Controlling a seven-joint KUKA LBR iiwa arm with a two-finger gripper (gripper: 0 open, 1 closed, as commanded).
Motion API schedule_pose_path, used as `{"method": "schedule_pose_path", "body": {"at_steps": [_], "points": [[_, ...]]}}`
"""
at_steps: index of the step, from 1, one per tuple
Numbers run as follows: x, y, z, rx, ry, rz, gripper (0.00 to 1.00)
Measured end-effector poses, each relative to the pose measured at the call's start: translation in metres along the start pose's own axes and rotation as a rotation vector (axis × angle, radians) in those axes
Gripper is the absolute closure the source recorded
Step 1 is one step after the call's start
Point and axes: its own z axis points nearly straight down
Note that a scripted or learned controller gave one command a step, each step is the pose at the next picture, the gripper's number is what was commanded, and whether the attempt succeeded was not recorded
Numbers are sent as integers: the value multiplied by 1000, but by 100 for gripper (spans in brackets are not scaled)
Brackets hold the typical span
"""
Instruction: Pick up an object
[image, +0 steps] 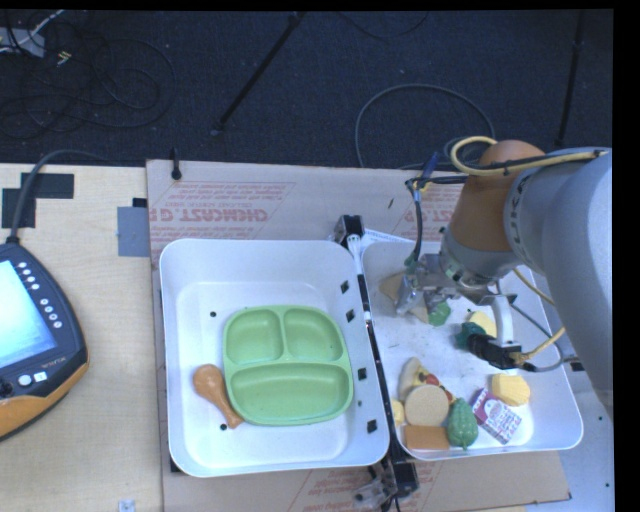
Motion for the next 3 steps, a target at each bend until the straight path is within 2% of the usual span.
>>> {"method": "schedule_pose_path", "body": {"at_steps": [1, 2, 3], "points": [[0, 0, 0, 0, 0, -1, 0], [7, 18, 11, -3, -1, 0, 0], [6, 17, 1, 1, 0, -2, 100]]}}
